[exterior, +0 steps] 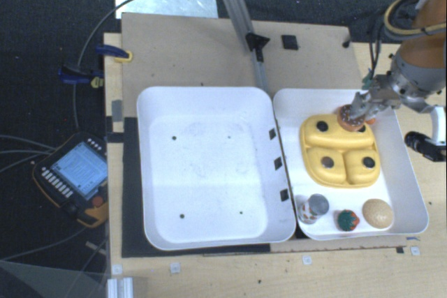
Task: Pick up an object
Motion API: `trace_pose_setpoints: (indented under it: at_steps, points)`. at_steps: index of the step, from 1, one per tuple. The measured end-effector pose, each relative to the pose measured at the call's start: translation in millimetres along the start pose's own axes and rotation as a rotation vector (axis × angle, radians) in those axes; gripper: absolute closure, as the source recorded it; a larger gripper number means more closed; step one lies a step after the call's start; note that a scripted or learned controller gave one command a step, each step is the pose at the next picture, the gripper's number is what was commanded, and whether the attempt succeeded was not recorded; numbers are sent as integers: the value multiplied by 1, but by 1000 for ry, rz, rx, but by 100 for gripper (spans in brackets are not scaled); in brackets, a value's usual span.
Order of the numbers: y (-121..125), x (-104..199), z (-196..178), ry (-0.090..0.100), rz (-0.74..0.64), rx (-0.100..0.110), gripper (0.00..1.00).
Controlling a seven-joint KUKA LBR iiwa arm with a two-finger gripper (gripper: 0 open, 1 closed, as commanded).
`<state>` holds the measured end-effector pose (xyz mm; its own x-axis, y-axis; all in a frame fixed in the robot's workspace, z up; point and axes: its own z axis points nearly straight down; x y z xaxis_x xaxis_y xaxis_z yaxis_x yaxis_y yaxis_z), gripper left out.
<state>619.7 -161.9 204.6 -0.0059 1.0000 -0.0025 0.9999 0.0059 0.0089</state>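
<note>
Fingers (358,113) over a small brown object (349,118) beside yellow tray (340,152).

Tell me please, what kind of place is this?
Probably a robotics lab test bench. Two white bins sit on a board, a grey-and-orange arm's gripper hangs over a yellow toy, and a teach pendant lies on the dark carpet with cables.

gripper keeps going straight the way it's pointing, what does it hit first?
Likely the small brown-pink object right at the gripper tip, sitting at the top edge of the yellow moulded piece in the right bin. Depth from this slanted view is uncertain.
</note>
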Motion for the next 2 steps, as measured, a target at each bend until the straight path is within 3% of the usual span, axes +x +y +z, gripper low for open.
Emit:
trace_pose_setpoints:
  at_steps: [1, 2]
  points:
    - [2, 0, -47, 1, -1, 2, 100]
    - [-9, 56, -34, 4, -4, 9, 100]
